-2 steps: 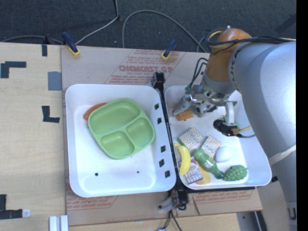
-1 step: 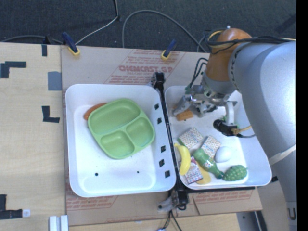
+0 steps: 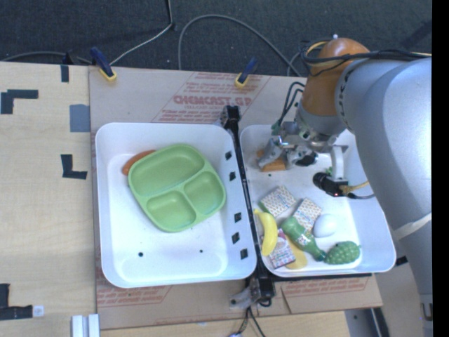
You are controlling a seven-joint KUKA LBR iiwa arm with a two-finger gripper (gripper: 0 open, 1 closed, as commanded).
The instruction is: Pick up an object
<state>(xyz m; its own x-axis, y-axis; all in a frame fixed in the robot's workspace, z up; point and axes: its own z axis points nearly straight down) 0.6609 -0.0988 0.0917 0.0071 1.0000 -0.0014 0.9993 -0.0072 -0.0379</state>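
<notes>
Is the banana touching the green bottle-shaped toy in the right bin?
Cannot tell. In the camera view the banana and the green bottle-shaped toy lie side by side among the clutter, with no plain gap or contact.

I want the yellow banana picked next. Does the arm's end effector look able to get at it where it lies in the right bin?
Probably yes. The yellow banana lies uncovered near the left wall of the right white bin, nearer the camera than the end effector, though a green toy vegetable crowds its right side.

Floor [image 3: 105,12]: dark grey, perhaps carpet, crossed by cables.
Tabletop [image 3: 42,188]: pale wood, black tape marks.
Cardboard sheet [image 3: 161,97]: brown, clamped at its far edge.
</notes>
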